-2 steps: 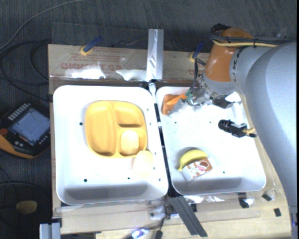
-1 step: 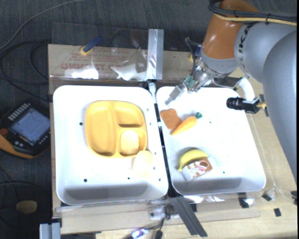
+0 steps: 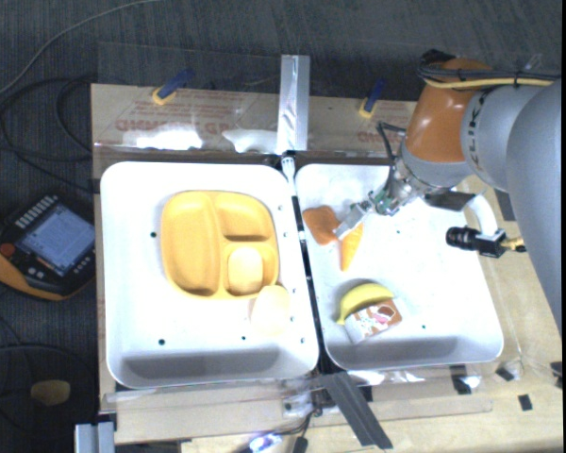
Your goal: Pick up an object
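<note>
Overhead, the gripper (image 3: 351, 223) sits beside an orange block (image 3: 321, 223) in the right bin (image 3: 453, 347); whether it is open or closed, I cannot tell.

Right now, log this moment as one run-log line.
gripper: low in right bin, at orange block | fingers: unclear | banana: untouched | yellow tray: left bin

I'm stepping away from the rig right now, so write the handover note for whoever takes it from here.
Gripper: low in the right bin, at the orange block and orange wedge; grasp state unclear.
Right bin also holds a banana and a small carton, touching.
Left bin holds the yellow tray.
Done: nothing visibly lifted.
Left: grasp one object and raise it.
</note>
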Robot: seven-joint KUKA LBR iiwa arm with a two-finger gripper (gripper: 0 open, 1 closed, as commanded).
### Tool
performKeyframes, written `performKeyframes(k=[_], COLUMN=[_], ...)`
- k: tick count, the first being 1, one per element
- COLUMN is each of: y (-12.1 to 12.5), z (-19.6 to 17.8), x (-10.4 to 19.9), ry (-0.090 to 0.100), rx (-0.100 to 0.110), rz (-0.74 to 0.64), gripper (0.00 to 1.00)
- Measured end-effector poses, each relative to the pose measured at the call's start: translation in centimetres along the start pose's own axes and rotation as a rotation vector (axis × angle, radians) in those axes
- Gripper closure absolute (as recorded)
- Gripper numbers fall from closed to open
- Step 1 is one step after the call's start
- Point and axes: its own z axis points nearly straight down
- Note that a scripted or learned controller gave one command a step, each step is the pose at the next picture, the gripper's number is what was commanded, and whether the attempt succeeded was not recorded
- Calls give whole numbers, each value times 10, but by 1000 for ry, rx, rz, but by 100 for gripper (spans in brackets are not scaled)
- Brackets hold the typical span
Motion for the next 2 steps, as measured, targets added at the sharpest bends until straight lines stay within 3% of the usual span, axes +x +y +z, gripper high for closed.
performKeyframes(k=[1, 2], y=[17, 16], z=[-29, 12], x=[-22, -2], ry=[1, -7], rx=[-4, -8], rz=[-5, -114], gripper=[0, 0])
